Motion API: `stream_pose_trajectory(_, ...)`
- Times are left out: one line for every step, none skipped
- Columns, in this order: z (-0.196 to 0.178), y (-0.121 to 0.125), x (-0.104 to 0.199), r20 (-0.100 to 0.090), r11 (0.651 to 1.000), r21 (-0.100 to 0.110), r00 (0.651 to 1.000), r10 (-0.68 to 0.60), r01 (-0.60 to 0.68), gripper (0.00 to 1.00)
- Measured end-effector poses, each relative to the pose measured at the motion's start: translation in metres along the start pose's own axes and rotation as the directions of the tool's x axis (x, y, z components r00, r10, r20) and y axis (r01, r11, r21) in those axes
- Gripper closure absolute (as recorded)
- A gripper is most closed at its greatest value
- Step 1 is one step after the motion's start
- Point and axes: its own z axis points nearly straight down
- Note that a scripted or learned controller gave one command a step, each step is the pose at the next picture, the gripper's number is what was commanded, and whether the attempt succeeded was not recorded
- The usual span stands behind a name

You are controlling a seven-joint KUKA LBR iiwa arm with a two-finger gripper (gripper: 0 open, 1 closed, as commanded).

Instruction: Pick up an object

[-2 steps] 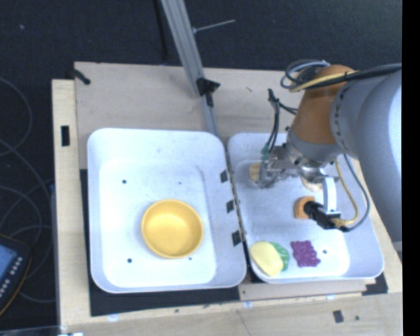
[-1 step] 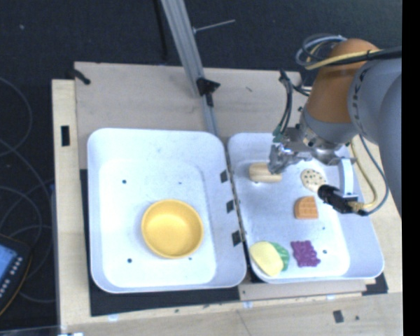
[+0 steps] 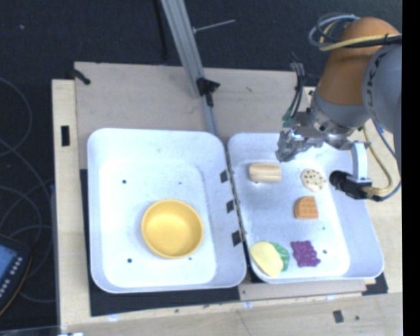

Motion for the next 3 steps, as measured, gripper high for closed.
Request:
stream_pose_trajectory(-0.054,0.01,-0.007,0.001,1.0,-0.002,1.0,-0.002,0.002,1.0)
stream_pose_trajectory(-0.037,0.013,0.045,-0.001,1.0,0.006,1.0,-0.004,0.004,1.0)
stream_pose_trajectory(-0.04,0.018,0.096,-0.001,1.0,0.004,1.0,-0.005,0.005,1.0)
